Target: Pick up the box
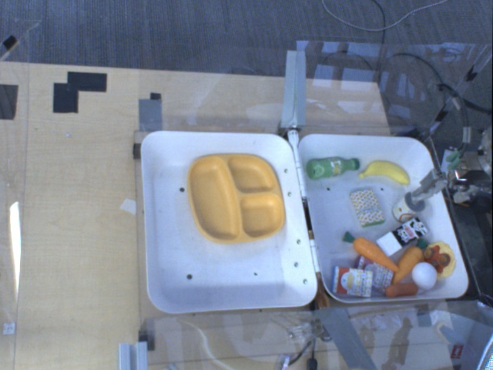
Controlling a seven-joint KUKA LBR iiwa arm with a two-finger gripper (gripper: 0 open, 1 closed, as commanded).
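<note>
While the gripper (417, 199) hangs low over the right side of the right bin (339, 151), nothing has been lifted, so the pick looks not yet done. From here I can't tell whether the gripper is open or closed; its tip is small and blurred against the bin floor, and I see nothing held in it.

The box (366, 206), taking the small patterned one as the target, lies flat mid-bin, just left of the gripper and apart from it. It sits below the green bottle (331, 166) and the banana (385, 173), with bare floor around it. Two other boxy items could be meant: a cow-print carton (414, 229) just below the gripper, and a red-and-white carton (353, 281) in the clutter by the carrot (374, 254) and egg (424, 275).

The left bin (166, 230) holds a yellow divided plate (235, 196).

Left to do, by my judgement: line up over the box, close on it, raise it.
</note>
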